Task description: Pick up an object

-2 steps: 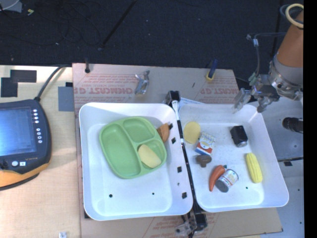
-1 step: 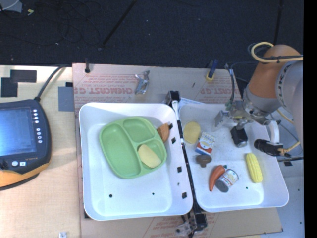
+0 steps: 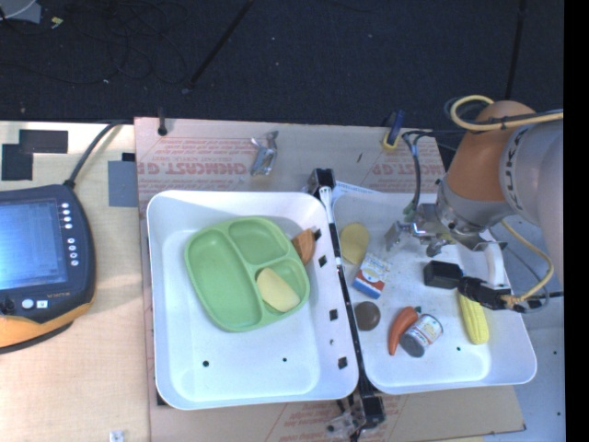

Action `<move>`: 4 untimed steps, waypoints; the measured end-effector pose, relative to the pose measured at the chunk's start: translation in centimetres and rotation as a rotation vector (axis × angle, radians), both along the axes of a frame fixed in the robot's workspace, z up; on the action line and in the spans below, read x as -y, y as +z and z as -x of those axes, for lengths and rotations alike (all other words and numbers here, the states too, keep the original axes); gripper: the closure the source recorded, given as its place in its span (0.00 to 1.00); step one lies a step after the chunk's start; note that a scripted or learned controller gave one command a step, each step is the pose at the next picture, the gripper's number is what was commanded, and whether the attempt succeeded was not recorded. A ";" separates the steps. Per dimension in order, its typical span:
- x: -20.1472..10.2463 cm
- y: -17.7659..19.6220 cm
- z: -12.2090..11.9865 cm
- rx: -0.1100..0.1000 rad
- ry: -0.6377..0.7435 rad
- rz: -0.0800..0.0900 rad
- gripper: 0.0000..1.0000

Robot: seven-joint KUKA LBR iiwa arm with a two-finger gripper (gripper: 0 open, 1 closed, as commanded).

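Six small items lie loose in right bin (image 3: 515,366) | gripper (image 3: 425,231) hovers near its far edge, grip state unreadable | nothing picked yet.

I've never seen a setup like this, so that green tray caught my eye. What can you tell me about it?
The green tray is a divided plate that looks like smooth plastic, with three compartments and rounded corners. It lies flat and a bit askew in the left white bin, toward its upper half. A pale yellow piece rests in its lower right compartment. An orange object sits at its right edge; whether they touch is unclear.
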State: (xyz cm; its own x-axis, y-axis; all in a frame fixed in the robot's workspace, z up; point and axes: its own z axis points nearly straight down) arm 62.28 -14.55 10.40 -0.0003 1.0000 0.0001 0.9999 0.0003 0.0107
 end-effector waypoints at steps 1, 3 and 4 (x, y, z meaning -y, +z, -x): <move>-0.1 0.0 2.1 0.017 0.001 0.005 0.00; -3.4 -1.4 8.6 -0.009 -0.004 0.000 0.00; -2.6 -1.4 12.8 -0.005 -0.003 0.000 0.00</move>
